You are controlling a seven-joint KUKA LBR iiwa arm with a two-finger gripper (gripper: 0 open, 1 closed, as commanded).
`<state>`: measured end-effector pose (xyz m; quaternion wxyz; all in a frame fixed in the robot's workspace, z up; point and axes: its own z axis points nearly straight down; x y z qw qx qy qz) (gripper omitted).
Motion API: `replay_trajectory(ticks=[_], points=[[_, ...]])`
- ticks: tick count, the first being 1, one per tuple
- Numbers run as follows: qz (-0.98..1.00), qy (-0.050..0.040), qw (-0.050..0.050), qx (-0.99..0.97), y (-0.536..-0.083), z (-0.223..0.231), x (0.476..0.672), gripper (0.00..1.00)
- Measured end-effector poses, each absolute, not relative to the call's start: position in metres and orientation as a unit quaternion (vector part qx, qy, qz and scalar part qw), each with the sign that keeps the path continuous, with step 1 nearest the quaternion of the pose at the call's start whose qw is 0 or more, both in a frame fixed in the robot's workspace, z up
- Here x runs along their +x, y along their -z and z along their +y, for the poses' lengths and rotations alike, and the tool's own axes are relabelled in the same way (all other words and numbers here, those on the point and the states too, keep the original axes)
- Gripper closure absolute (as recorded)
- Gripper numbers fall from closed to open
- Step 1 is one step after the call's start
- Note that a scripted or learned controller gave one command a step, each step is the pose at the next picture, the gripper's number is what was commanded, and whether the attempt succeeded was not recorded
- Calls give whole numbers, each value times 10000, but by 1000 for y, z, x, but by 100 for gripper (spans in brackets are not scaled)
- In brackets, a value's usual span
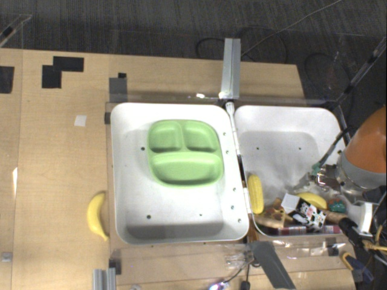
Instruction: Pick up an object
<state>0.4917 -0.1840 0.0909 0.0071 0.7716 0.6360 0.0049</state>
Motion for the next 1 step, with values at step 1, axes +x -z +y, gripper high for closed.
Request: replay_trajectory(ticks=[1], points=[[6376, -85, 80, 7703, -103, -181, 495, 100]])
